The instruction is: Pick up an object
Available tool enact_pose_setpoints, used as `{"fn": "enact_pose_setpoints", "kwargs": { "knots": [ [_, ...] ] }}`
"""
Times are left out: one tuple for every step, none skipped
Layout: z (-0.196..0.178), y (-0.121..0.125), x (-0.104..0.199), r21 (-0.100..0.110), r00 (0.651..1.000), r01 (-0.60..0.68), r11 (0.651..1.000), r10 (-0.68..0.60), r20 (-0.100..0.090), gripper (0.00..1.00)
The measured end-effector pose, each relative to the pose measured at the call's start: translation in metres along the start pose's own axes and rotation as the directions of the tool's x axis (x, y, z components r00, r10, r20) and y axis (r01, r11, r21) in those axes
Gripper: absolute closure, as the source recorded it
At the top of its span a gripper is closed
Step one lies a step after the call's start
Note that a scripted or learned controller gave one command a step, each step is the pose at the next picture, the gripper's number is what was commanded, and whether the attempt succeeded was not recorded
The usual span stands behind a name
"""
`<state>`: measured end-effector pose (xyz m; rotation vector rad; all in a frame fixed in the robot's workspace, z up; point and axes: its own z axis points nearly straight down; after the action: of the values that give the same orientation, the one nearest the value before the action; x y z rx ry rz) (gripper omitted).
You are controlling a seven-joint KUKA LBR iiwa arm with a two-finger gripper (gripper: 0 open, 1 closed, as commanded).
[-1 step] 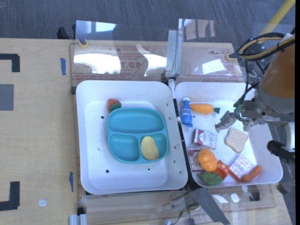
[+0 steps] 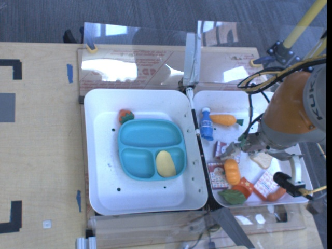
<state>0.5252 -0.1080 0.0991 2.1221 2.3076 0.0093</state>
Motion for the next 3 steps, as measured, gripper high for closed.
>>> {"fn": "enact_pose_setpoints", "kwargs": {
  "knots": [
    [0.012,-0.024,0.009,0.0,0.996,0.092,0.996,-0.092,0.001,0.0],
    [0.014,0.092,-0.016,0.002,0.992,0.128,0.992,-0.128,0.002,0.0],
    [0.005,0.092,-0.018,0.002,0.992,0.127,0.992,-0.127,0.002,1.0]
  ]
}}
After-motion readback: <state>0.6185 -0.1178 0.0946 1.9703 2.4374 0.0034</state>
